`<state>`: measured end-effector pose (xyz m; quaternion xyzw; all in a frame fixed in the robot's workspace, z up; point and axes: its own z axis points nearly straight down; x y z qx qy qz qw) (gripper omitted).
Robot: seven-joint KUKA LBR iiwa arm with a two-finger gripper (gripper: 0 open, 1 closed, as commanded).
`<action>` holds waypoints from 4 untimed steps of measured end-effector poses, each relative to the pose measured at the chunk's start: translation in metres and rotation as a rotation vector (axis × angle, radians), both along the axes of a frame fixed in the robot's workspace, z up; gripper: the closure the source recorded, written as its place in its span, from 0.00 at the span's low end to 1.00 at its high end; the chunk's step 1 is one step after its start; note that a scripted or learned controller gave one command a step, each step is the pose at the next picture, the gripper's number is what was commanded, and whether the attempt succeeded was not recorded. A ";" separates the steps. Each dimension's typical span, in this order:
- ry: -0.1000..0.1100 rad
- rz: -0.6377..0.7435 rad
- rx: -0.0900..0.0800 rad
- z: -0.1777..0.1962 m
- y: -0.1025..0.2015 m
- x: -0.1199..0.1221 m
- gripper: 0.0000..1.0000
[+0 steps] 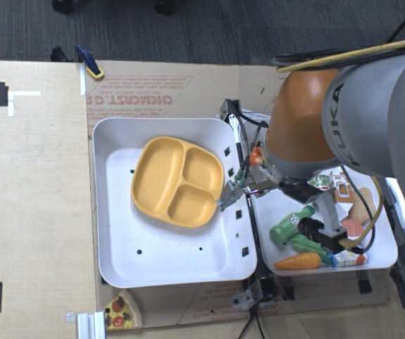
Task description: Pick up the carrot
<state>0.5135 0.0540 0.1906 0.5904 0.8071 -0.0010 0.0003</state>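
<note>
**Arm over right bin, carrot untouched**

My hand point(239, 182) sits over the divider between the two bins, by the yellow plate's edge; can't tell its state, too small and cluttered. My grey arm point(372, 111) with its orange band point(301, 119) covers the right bin's point(379, 263) upper part. Carrot point(298, 261) lies at that bin's front edge, well apart from my hand, just beside a green bottle point(291, 228). Yellow divided plate point(177, 182) lies in the left bin point(118, 260). Pizza toy point(120, 315) lies on the counter point(26, 224).
</note>
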 end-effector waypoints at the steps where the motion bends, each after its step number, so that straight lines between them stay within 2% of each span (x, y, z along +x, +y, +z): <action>1: -0.011 -0.065 0.004 -0.077 0.067 0.061 0.00; 2: -0.041 -0.360 0.024 -0.082 0.073 0.044 0.00; 3: -0.020 -0.354 0.017 -0.079 0.073 0.039 1.00; 4: 0.000 -0.674 -0.002 0.000 0.039 0.005 1.00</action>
